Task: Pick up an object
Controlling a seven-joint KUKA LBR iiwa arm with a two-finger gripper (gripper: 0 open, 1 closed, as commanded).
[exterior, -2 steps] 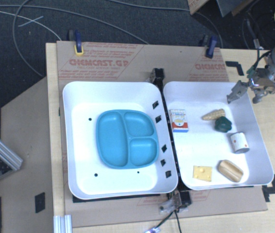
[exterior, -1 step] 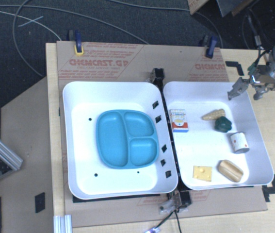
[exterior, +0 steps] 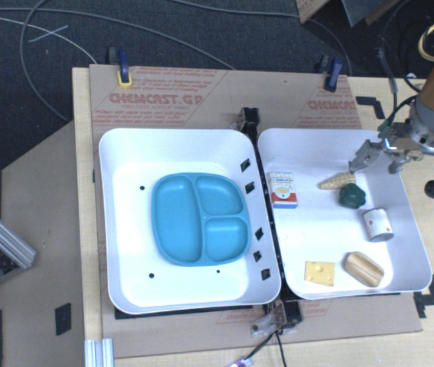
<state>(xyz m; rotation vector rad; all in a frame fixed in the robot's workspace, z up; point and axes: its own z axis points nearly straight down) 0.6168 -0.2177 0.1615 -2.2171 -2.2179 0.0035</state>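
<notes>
The left bin [exterior: 117, 205] held a blue divided plate [exterior: 200, 219]. The right bin [exterior: 408, 258] held a bread roll [exterior: 363, 269], a small carton [exterior: 282, 189], a yellow cheese slice [exterior: 319, 273], a white cylinder [exterior: 377, 224], a green lump [exterior: 352, 197] and a tan cone [exterior: 337, 180]. The hand [exterior: 375, 155], fingers spread and gripping nothing, hovered just beside the cone, above the green lump.

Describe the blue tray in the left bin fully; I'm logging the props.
The blue tray is a light blue, plastic-looking plate with rounded corners and three compartments: one long section on its left, two smaller ones on its right. It lies flat, slightly rotated, near the middle of the left bin, touching just the bin floor. Its compartments hold nothing.
</notes>
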